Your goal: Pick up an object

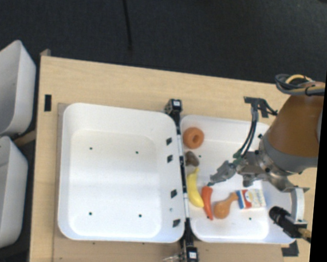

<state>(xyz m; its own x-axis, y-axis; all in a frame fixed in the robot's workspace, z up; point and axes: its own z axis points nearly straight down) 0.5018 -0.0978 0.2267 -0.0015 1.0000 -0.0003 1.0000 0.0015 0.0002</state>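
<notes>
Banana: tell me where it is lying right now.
The banana lies in the right bin, along its left wall, just below a small grey-brown object and beside the red pepper, left of the gripper.

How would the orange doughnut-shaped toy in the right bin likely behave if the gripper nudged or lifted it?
The orange ring lies flat, so it would probably slide rather than roll. Its small size suggests it is light. With free floor around it in the right bin, a nudge could shift it.
</notes>
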